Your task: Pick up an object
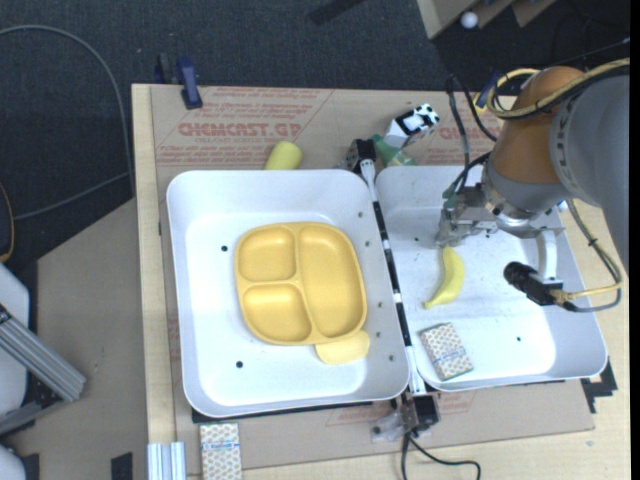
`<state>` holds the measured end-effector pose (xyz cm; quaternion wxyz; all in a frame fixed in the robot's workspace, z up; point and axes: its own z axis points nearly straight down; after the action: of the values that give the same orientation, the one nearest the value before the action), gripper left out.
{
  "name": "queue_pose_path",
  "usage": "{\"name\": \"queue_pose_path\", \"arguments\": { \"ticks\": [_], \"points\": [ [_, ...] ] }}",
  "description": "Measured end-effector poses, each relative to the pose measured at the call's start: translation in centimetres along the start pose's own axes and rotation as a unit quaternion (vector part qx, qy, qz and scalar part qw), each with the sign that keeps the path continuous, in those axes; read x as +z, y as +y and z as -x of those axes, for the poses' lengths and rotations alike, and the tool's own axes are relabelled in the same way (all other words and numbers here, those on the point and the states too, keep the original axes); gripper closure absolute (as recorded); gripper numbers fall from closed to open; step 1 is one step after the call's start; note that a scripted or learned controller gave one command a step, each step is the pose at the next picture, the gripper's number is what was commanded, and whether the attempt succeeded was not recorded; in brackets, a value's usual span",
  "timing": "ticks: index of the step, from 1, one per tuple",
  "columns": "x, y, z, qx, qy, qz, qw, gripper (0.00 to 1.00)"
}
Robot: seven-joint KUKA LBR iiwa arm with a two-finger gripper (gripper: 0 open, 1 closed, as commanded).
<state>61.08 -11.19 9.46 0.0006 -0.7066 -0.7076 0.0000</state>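
One banana [446, 279], one yellow tray [299, 282]

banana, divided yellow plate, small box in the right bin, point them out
banana [447, 280], camera view, middle of its curved body
divided yellow plate [300, 283], camera view, centre ridge
small box [446, 349], camera view, top face

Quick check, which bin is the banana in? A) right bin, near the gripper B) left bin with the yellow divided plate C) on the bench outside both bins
A: the banana lies in the right bin, just below the gripper; the yellow divided plate sits in the left bin.
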Motion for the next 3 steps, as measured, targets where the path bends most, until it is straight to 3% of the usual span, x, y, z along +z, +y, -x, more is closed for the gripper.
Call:
{"name": "queue_pose_path", "arguments": {
  "ticks": [1,2,3],
  "points": [
    [0.0,0.0,0.0,0.0,0.0,0.0,1.0,0.0],
    [1.0,-3.5,-1.2,0.001,0.0,-0.001,1.0,0.0],
    [0.0,-3.4,-1.2,0.002,0.0,0.0,1.0,1.0]
  ]
}}
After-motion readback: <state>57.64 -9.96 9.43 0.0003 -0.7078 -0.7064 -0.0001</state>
